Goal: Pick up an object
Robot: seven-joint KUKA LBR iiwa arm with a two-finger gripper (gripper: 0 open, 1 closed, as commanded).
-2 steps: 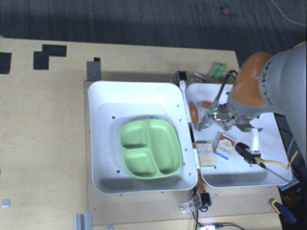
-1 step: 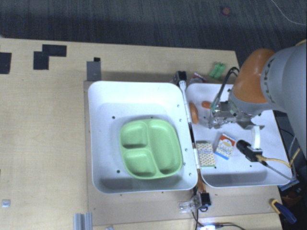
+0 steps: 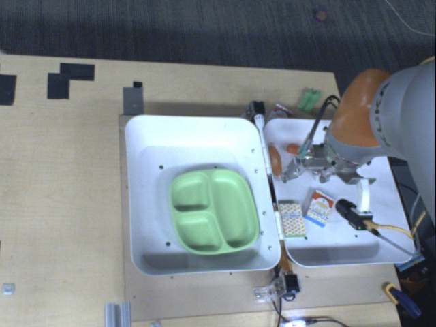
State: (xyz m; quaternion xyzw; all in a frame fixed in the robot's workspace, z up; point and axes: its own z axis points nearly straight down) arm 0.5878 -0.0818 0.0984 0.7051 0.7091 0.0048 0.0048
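My gripper (image 3: 298, 167) hangs low over the back left part of the right bin (image 3: 381, 251), with the grey arm and its orange band coming in from the right. Just left of it a brown sausage-shaped thing (image 3: 274, 159) lies along the bin's left wall. A small orange-red thing (image 3: 293, 148) lies just behind the gripper. In front of the gripper lie a small colourful box (image 3: 318, 208) and a speckled flat packet (image 3: 291, 219). Nothing shows between the gripper's tips.
The left bin (image 3: 146, 182) holds a green divided plate (image 3: 214, 210). A green thing (image 3: 308, 99) lies on the bench behind the right bin. The front of the right bin is bare white floor.
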